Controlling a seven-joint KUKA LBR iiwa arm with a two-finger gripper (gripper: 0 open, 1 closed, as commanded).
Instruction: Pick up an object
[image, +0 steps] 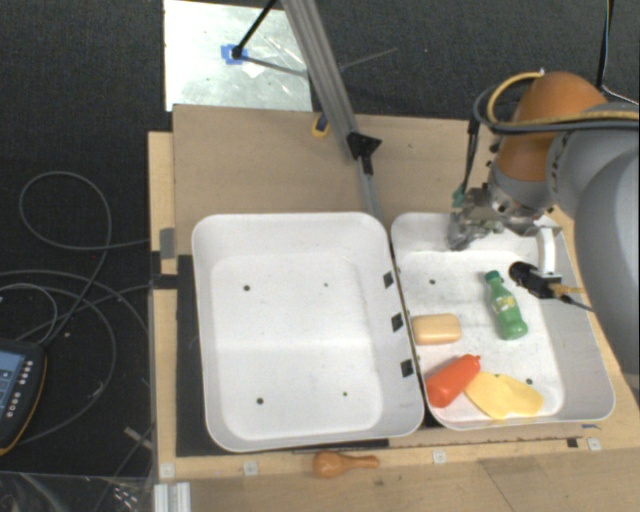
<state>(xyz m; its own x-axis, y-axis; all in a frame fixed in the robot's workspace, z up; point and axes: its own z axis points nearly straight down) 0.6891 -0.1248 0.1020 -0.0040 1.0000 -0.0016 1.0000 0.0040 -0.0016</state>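
I hang my gripper above the far end of the right bin, nothing visibly in it, the green bottle lying flat just nearer, an easy candidate.

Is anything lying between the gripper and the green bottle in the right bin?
Nothing visible does. The gripper hangs over the far end of the right bin, and only bare white floor separates it from the green bottle. The other items lie nearer the camera.

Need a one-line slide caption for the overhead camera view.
KUKA arm's gripper poised over right bin holding green bottle, tan block, red piece and yellow piece.
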